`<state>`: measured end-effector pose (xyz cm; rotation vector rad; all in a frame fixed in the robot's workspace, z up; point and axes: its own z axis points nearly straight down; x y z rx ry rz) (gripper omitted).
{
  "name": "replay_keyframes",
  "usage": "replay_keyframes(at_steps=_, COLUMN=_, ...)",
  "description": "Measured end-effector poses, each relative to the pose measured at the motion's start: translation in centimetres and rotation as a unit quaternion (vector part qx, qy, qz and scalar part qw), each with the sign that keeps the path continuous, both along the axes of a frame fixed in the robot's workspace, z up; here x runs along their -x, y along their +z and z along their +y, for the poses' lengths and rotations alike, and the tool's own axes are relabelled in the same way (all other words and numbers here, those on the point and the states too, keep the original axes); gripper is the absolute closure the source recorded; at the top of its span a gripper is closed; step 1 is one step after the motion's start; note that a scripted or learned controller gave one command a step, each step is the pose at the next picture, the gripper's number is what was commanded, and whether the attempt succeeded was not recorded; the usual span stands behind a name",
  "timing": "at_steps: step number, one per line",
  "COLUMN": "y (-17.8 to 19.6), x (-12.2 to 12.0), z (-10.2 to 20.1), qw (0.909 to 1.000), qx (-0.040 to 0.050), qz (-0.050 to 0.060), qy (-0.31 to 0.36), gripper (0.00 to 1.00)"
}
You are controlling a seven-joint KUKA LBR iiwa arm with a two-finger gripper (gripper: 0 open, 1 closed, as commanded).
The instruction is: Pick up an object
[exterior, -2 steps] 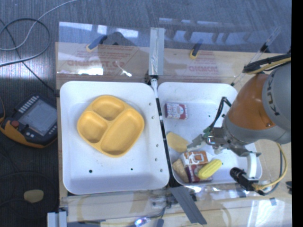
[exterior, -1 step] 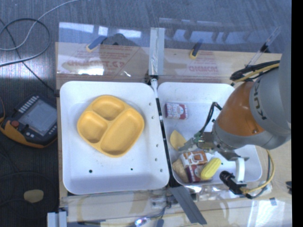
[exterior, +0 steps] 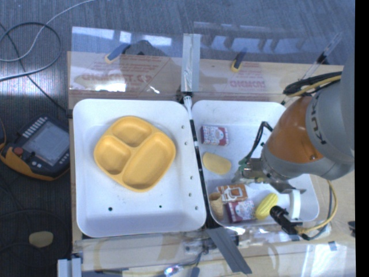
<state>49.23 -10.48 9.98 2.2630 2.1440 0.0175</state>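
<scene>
In the right bin point(exterior: 253, 109) lie a small red-and-white carton point(exterior: 214, 135), a pale yellow oval piece point(exterior: 217, 163), a brown-and-red box point(exterior: 235, 202) and a yellow rounded object point(exterior: 266, 206). The arm's orange band and grey wrist hang over this bin's right half. My gripper point(exterior: 251, 169) sits low at the wrist's left side, just right of the oval piece and above the box. Nothing shows between its fingers.
The left bin point(exterior: 86, 212) holds a yellow divided plate point(exterior: 135, 152). A clear divider wall point(exterior: 191, 68) stands at the back between the bins. On the floor at the left lies a teach pendant point(exterior: 36, 149). Cables trail from the arm at the lower right.
</scene>
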Motion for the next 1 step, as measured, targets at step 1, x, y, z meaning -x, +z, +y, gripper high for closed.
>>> replay_keyframes(at_steps=1, y=8.17, x=-7.35, z=8.02, qw=0.9967, qx=-0.0033, qz=0.015, qy=0.080, gripper=1.00)
